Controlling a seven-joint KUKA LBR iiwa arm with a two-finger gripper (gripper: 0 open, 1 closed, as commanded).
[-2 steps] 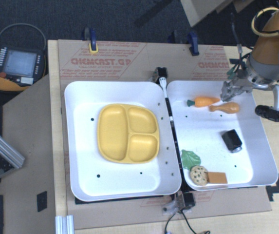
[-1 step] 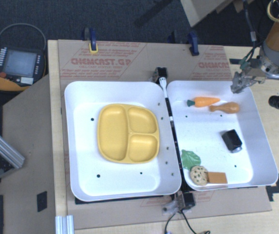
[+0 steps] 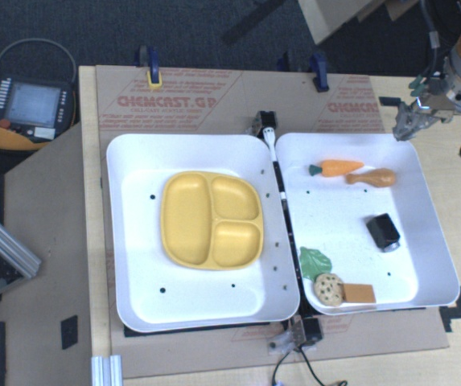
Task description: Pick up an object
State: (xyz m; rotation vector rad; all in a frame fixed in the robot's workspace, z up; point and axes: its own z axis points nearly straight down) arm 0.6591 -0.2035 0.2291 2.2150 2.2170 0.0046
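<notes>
**Gripper above the far right corner of the right bin; objects lie loose below**

You see two shallow white bins side by side on a cardboard-covered bench [image 3: 93,215]. The left bin [image 3: 133,280] holds one item: a yellow divided plate [image 3: 211,219] with three compartments, lying flat near the bin's centre.

The right bin [image 3: 431,240] holds the candidate objects. Check their positions as follows:

- An orange toy carrot [image 3: 336,168] lies near the far wall, its green end pointing toward the left bin.
- A brown toy drumstick [image 3: 371,178] lies just beside the carrot, on its right and slightly nearer the camera; whether the two touch cannot be told.
- A black block [image 3: 383,232] sits alone in the middle-right area, well apart from the other items.
- A green toy leaf [image 3: 314,260] lies against the left wall in the near part of the bin.
- A round cookie [image 3: 328,289] sits in the near left corner, just below the leaf.
- An orange-brown rectangular piece [image 3: 359,293] lies immediately right of the cookie, touching or nearly touching it.

The gripper [image 3: 411,123] hangs above the far right corner of the right bin, over the bench edge rather than over any object. Nothing is visible in its grasp. At this resolution you cannot tell how the end effector is set.

A teach pendant [image 3: 27,107] rests off the bench at the left.
</notes>
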